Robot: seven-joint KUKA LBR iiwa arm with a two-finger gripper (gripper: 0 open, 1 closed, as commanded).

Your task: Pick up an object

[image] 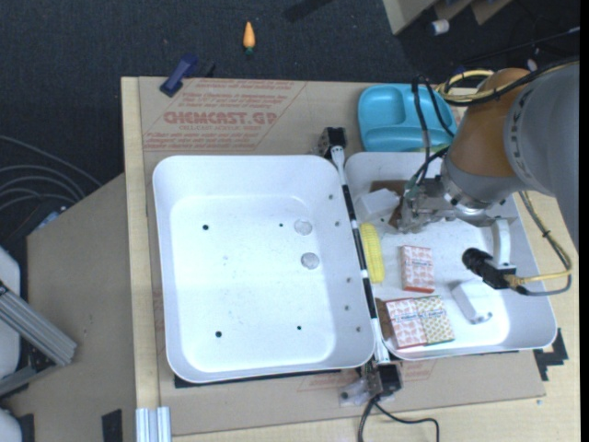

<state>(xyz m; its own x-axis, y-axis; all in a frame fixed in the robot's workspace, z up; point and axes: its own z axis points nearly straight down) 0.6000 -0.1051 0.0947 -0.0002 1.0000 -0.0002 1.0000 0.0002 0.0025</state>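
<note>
My gripper [411, 212] is low in the right bin [532, 320]; I can't tell whether it's apart or together. The small patterned box [417, 268] lies near it, unlifted, so I judge the pick not yet done.

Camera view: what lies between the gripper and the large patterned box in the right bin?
A small patterned box lies between them, in the camera view.

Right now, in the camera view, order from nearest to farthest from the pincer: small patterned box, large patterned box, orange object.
1. Small patterned box, right bin, by the pincer.
2. Large patterned box, same bin's front.
3. Orange object, floor beyond bench.
</note>
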